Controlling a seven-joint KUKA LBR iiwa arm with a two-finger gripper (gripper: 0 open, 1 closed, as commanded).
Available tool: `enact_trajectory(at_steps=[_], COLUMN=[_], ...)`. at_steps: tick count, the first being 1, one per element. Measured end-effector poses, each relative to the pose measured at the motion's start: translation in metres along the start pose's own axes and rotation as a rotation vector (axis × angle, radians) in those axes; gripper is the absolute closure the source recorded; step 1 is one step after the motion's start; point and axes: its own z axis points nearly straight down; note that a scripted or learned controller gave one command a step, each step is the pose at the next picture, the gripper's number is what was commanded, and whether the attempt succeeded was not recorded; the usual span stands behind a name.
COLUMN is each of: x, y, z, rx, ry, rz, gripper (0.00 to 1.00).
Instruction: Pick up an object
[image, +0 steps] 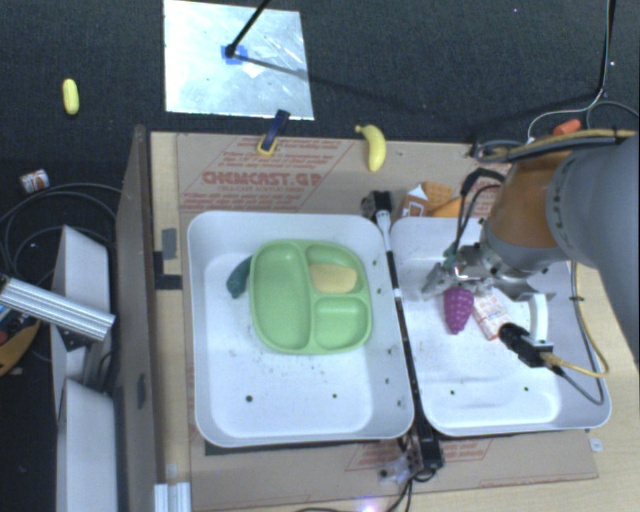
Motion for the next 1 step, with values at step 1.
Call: enact_trajectory(at_steps=[1], x=[-0.0002], y=[0.0015], z=[-0.0111], rx=[-0.002], ry=[0.003], rz=[0.001], gripper=[1.00])
